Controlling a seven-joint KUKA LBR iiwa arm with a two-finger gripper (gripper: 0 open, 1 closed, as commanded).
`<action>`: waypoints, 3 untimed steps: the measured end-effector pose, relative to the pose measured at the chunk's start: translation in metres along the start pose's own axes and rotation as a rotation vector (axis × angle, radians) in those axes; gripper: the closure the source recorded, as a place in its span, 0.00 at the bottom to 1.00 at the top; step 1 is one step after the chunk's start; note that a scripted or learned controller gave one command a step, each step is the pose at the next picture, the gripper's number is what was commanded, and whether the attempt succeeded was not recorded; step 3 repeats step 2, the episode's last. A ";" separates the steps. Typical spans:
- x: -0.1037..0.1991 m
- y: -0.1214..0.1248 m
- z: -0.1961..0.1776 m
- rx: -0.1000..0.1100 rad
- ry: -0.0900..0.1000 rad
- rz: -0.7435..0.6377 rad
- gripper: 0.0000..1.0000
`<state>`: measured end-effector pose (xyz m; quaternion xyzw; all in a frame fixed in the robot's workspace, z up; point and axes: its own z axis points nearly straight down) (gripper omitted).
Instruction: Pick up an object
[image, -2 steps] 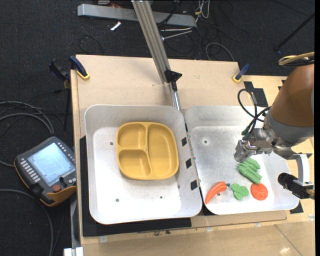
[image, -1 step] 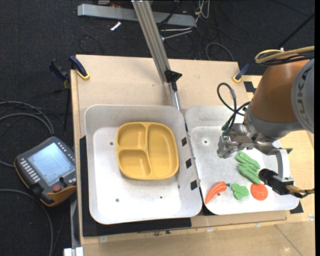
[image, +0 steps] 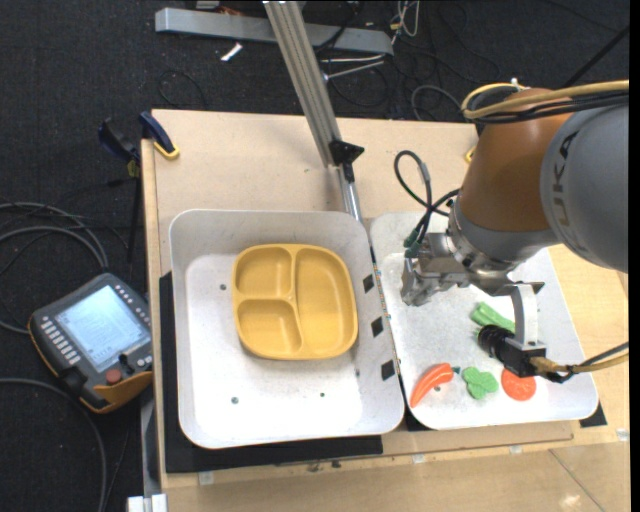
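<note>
The grey metal hand (image: 418, 285) hangs over the right-hand shallow white bin (image: 570, 300); whether its jaws are apart cannot be told. No object is held. Toy items — an orange plastic carrot (image: 431, 381) nearest — lie below the hand. Judged stage: approach; next, descend squarely onto one item.

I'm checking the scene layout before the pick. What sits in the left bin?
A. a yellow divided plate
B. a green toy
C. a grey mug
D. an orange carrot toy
A: the yellow divided plate lies alone in the left bin; the small toys are in the right bin.
</note>
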<state>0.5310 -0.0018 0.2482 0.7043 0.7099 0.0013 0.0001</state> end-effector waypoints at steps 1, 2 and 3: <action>0.049 0.022 0.005 0.001 0.000 0.000 1.00; 0.100 0.037 0.002 0.000 0.000 0.000 1.00; 0.100 0.037 0.002 0.000 0.000 0.000 1.00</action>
